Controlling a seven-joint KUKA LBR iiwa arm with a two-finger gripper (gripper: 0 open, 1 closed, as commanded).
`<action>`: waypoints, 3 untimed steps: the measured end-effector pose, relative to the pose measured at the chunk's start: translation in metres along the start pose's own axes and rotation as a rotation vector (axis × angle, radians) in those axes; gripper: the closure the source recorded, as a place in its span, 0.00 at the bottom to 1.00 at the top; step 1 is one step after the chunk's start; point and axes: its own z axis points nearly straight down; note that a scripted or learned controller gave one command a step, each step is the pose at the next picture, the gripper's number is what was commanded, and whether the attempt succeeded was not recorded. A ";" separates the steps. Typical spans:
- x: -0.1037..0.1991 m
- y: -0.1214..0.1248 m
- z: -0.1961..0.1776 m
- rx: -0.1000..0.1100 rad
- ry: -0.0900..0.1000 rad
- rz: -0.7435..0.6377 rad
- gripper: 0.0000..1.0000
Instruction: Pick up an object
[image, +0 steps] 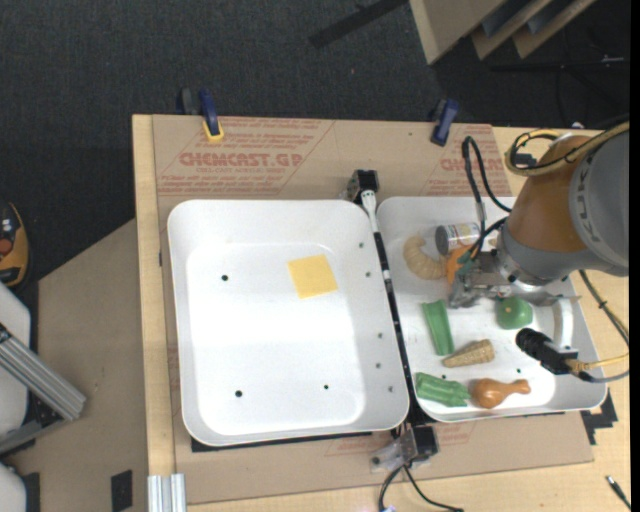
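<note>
My gripper hangs low in the right bin, near its middle. A small orange piece shows at the gripper's upper left edge, too hidden to tell whether they touch. A beige curved pastry and a silver can lie just beyond it. A long green stick lies left of and below the gripper. A round green thing sits to its right. Nearer the front edge are a waffle cone, a green pod and a brown drumstick.
The left bin holds one flat yellow square. The arm's grey body with its orange band covers the right bin's far right part. Blue clamps grip the board's back edge.
</note>
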 end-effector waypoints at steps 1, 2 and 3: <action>0.002 0.000 -0.001 0.000 0.002 -0.001 0.00; 0.001 0.054 -0.001 -0.004 0.001 -0.004 0.00; 0.000 0.052 -0.012 -0.002 0.001 -0.003 1.00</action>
